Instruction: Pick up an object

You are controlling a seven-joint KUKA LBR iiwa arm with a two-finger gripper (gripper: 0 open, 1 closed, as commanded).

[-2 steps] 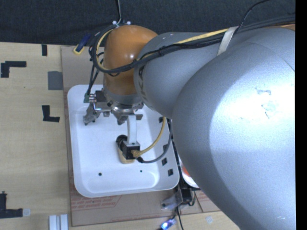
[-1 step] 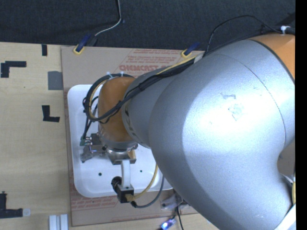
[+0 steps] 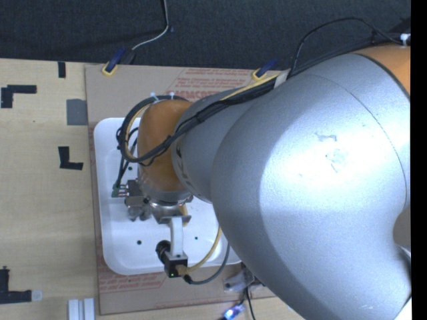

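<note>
Checking in from the remote desk: the big grey arm [image 3: 313, 179] reaches in from the right and blocks most of my view. Its orange band [image 3: 160, 139] sits over the white bin [image 3: 109, 199], and the wrist points pretty much straight down into it, roughly over the bin's middle. Honestly can't tell whether the jaws are wide or narrow, since the wrist hides them from up here. Same goes for the object to pick: I can't tell where it is, because the arm covers most of the bin. The bare strip of bin floor on the left and near side has a couple of tiny dark dots [image 3: 139, 242], too small to say what they are. A loop of black cable [image 3: 127, 142] hangs off the band's left side. The bin rests on a cardboard sheet [image 3: 220, 79] with red print, which has two blue-and-yellow clips [image 3: 113, 62] at its far edge. All of that lies on a wooden surface [image 3: 40, 199] with black tape marks [image 3: 17, 93] and a grey patch [image 3: 77, 111] off to the left.
</note>
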